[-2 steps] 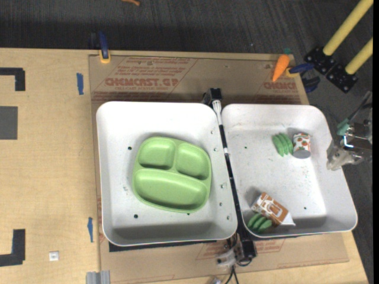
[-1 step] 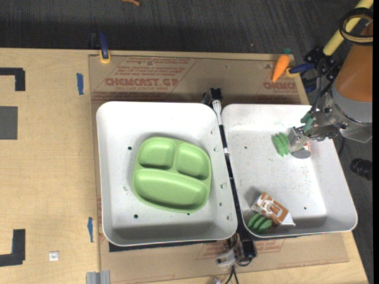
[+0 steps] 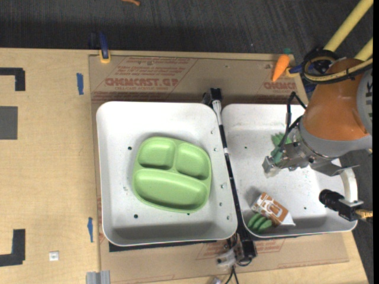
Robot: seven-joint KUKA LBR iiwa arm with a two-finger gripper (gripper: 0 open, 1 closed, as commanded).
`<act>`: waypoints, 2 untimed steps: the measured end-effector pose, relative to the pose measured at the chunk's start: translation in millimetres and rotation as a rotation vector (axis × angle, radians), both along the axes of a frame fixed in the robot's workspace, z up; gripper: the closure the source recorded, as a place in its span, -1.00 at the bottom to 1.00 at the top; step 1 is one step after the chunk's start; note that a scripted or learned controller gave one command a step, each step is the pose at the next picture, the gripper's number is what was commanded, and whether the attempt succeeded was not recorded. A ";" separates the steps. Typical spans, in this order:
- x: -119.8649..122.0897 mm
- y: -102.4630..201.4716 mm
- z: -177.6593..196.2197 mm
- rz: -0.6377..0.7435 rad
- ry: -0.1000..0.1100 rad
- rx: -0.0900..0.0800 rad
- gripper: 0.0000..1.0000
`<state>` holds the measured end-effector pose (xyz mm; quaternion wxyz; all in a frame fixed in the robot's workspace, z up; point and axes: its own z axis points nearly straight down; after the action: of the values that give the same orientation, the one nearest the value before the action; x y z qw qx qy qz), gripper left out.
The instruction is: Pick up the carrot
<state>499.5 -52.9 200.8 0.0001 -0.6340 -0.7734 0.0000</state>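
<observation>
So, arm's gripper is hovering low in the right bin | can't tell its state | carrot is sitting outside, on the cardboard past the far edge | green divided plate is filling the left bin
</observation>
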 end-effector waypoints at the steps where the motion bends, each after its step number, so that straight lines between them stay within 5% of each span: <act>1: 28.7 -101.5 109.5 0.132 -0.003 -0.002 1.00; 2: 63.2 -143.1 50.2 0.196 0.000 0.000 1.00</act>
<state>562.7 -196.0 250.9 0.0000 -0.5554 -0.8316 0.0002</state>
